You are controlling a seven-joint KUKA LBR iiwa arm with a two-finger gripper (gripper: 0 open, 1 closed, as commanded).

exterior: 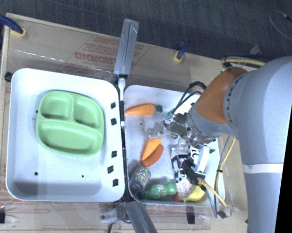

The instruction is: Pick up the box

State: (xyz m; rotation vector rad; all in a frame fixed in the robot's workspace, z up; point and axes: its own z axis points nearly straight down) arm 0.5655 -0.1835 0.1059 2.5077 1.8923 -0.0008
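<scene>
Grey arm point(262, 151) fills the right side, orange band point(216, 99) above the wrist, reaching into the right bin point(138, 93). Jaws point(185, 164) low among clutter; can't tell their opening or any hold. Two carrots point(152, 152), green bottle point(160, 189), can point(140, 177) nearby. Box not identifiable. Left bin point(19, 138) holds a green divided plate point(71, 123).

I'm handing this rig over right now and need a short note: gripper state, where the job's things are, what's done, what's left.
Gripper: down inside the right bin, among the clutter; its grip can't be read from this view.
Box: I can't pick one out. In the right bin: two carrots, a can, a green bottle.
Left bin: a green divided plate.
Done: no lift visible.
Left: find the box, grasp it, raise it.
</scene>
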